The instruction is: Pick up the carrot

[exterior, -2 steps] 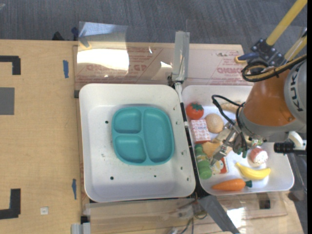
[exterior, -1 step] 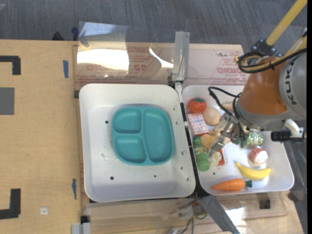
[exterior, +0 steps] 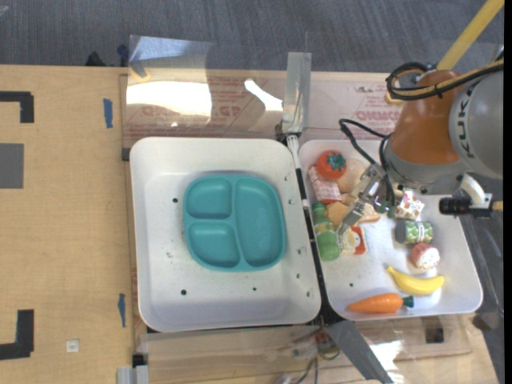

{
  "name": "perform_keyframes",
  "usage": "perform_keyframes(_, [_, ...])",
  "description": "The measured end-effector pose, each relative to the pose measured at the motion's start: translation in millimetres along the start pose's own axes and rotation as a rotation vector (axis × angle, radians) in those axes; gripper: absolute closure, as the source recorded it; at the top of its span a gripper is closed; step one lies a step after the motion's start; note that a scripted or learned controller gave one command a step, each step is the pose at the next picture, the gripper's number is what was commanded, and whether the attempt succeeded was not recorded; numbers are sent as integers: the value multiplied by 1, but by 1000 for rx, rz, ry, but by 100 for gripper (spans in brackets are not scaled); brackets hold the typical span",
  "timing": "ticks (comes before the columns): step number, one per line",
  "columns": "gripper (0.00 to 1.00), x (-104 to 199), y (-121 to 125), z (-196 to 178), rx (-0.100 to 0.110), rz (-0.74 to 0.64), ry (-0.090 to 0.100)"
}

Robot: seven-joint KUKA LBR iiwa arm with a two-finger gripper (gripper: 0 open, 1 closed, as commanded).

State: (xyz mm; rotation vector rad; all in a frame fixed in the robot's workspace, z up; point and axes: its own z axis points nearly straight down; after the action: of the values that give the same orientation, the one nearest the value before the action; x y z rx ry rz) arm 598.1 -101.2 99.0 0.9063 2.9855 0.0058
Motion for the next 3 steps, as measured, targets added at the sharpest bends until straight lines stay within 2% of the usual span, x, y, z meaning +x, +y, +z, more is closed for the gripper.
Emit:
perform_keyframes(1, [0,-18,14,2,0,51,-4])
perform_keyframes(2, [0,-12,18,2,-3,171,-5])
perform_keyframes(3, [100,-16,20,-12,-9,169,-20])
